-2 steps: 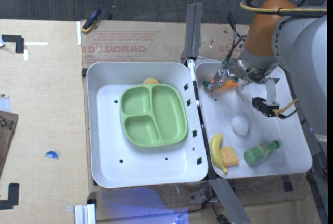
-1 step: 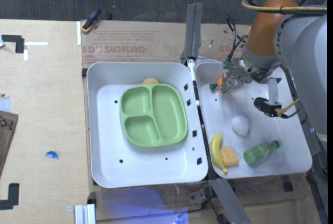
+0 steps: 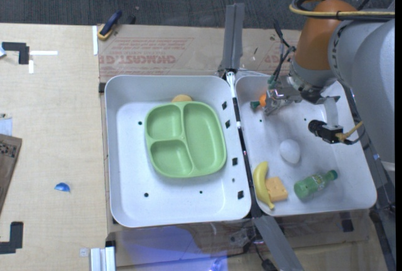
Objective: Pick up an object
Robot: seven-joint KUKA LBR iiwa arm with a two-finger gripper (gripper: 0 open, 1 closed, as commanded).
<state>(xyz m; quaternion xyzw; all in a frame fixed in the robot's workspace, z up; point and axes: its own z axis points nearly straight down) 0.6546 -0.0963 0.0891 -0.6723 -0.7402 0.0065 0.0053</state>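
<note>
Objects for picking sit in the right bin (image 3: 352, 200): a banana (image 3: 262, 183) along the left wall near the front, a yellow wedge like cheese (image 3: 277, 189) touching it, a green bottle (image 3: 314, 184) lying on its side just to the right, and a white ball (image 3: 290, 152) a little further back in the middle. At the back left corner of that bin there's a small orange thing (image 3: 263, 102), and the claw (image 3: 272, 102) is right down beside it, low over the bin floor; whether its fingers are spread or closed, I cannot tell from this angle, and nothing can be seen gripped between them. Over in the left bin (image 3: 125, 194), a green divided plate (image 3: 186, 138) lies flat with something yellow (image 3: 182, 99) peeking out behind its far rim. Behind the bins a cardboard sheet (image 3: 151, 49) lies on the worktop (image 3: 50, 138) with red printing, upside down from here and too blurred to read
</note>
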